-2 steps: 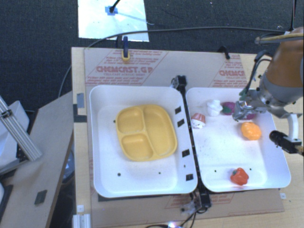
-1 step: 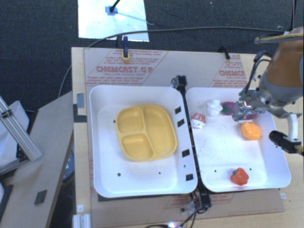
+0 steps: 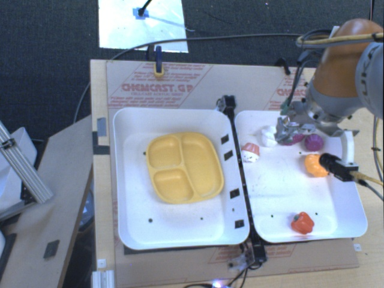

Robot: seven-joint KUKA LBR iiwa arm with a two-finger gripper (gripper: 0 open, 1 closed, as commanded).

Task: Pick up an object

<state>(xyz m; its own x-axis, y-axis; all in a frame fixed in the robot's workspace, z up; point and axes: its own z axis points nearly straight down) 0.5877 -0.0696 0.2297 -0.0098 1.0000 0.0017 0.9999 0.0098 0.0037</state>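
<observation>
We find the claw [image 3: 292, 131] lowered into the far part of the right bin [image 3: 336, 224], standing over a cluster of small toys. Its metal tips sit against a purple piece [image 3: 295, 139] with a white lump [image 3: 268, 136] just to the left and a second purple ball [image 3: 313, 141] just to the right. We cannot tell from this slanted view how the claw stands, nor whether anything lies between its tips; we record no hold.

Other candidates in the same bin: an orange lump [image 3: 314, 165] near the right wall, a small red-and-white toy [image 3: 250, 152] beside the dividing wall, and a red pepper-like toy [image 3: 303, 222] well apart near the front edge. The left bin [image 3: 135, 221] carries a yellow divided plate [image 3: 184, 167].

Our judgement on the step in hand: the target is crowded. To do it well, the claw should centre on one piece alone, come down square so the tips straddle it and do not ride onto a neighbour, close firmly, then lift straight up. The risk we see is a round toy squirting sideways, or two pieces being nudged together. The red pepper-like toy, standing free, would be the easier pick if this try fails.

Writing: the board [image 3: 180, 80] under the bins bears red print reading "CHEMCAST", followed by smaller letters that appear to be "GP"; the same print repeats at an angle behind the right bin, partly hidden. A further line of small print is too fine to read. No other labels are legible on the desk [image 3: 99, 161].
</observation>
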